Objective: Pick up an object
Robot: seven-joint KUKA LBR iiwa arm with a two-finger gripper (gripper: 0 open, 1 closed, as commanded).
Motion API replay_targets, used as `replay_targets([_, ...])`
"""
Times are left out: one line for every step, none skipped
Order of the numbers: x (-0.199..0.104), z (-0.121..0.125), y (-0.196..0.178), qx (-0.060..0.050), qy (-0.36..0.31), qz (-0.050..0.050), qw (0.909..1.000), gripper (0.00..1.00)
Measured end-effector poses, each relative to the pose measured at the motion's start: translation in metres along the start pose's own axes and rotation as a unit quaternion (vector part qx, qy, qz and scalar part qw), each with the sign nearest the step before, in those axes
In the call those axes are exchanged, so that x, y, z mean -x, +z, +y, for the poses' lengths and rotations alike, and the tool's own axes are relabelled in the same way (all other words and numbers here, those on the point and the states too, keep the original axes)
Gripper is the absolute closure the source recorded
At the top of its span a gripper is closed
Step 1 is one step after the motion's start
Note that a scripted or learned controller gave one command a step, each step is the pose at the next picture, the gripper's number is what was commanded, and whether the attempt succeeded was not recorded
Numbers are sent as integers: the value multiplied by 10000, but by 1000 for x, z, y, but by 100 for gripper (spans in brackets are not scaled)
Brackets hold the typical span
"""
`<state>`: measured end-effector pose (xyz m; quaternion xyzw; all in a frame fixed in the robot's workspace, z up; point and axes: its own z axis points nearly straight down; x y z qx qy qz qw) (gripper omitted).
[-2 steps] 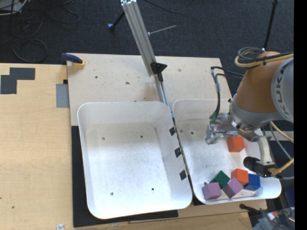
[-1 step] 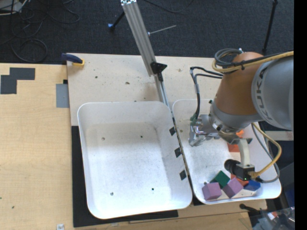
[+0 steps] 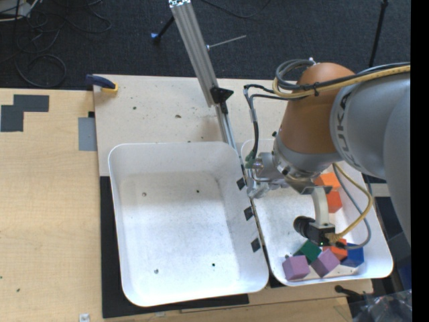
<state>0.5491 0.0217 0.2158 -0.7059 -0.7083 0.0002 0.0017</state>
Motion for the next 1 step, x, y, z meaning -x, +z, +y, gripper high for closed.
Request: replay_targets([-53, 0, -19, 3, -6, 1, 10000, 100])
